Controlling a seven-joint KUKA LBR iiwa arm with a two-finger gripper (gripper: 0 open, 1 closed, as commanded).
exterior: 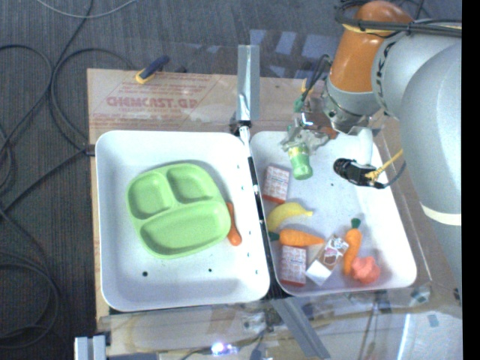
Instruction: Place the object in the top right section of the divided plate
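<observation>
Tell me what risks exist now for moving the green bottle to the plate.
1. The gripper sits over the green bottle, but a firm hold is not clear, so the bottle may slip.
2. The path to the plate crosses the bin walls; a low carry might hit them.
3. A carrot lies against the plate's right edge and might get bumped.
</observation>
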